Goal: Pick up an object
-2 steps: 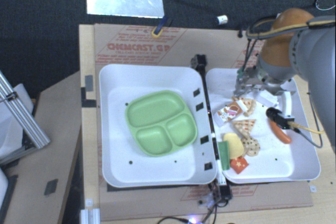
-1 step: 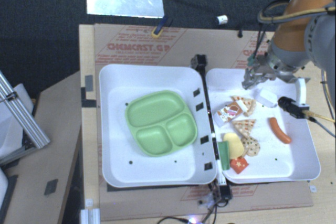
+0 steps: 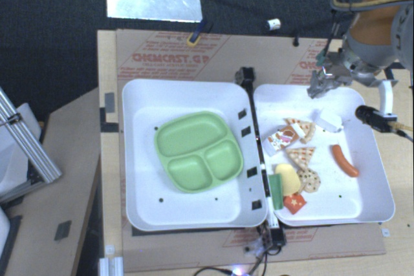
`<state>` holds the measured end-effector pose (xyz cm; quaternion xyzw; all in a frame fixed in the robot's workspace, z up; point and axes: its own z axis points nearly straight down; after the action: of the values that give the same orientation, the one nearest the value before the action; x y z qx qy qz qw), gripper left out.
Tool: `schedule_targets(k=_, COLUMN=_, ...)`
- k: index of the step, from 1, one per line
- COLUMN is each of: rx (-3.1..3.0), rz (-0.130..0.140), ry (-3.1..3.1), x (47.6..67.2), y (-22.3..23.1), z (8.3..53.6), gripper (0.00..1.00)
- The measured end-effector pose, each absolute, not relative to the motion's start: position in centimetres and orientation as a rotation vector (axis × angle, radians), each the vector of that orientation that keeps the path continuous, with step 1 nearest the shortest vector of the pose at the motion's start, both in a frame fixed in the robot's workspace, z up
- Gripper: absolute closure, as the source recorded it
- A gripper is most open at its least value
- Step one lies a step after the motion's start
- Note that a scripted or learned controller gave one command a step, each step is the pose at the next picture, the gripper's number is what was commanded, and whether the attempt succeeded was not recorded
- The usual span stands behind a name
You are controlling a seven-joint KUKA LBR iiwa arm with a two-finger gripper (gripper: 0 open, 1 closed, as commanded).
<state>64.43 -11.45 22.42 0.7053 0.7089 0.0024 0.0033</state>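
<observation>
Over the far rim of the right bin (image 3: 352, 198) you've got the gripper (image 3: 319, 86), tip pointing down, arm (image 3: 381, 22) coming in from the right. You can't tell from this angle whether it's open or closed. It sits apart from every item.

Pick candidates are all in the right bin:
- white piece (image 3: 328, 119), nearest the gripper, just in front of it
- pizza slice (image 3: 300, 128), left of the white piece, touching a red-and-white piece (image 3: 283, 138)
- second slice (image 3: 302, 156), mid-bin
- cookie (image 3: 310, 180), just below that slice, against a yellow piece (image 3: 288, 178)
- green strip (image 3: 276, 189), along the left wall, beside the yellow piece
- red piece (image 3: 294, 203), nearest the front, under the yellow one
- sausage (image 3: 345, 160), on its own at the right, lying at a slant

Left bin (image 3: 143, 114) holds a green divided plate (image 3: 198, 150), flat, roughly centred, well apart from the gripper.

Both bins sit side by side on the bench (image 3: 168, 56), touching along the middle.
</observation>
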Motion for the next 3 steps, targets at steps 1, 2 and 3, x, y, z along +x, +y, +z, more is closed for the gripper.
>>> schedule_targets(k=1, rx=2.211, rz=0.003, ry=2.232, x=63.8, y=-6.3, z=21.7, gripper=1.0)
schedule_targets(k=2, rx=2.211, rz=0.005, ry=2.229, x=65.1, y=-3.1, z=22.0, gripper=1.0)
schedule_targets(k=3, rx=2.22, rz=0.001, ry=2.221, x=64.4, y=-4.5, z=21.7, gripper=1.0)
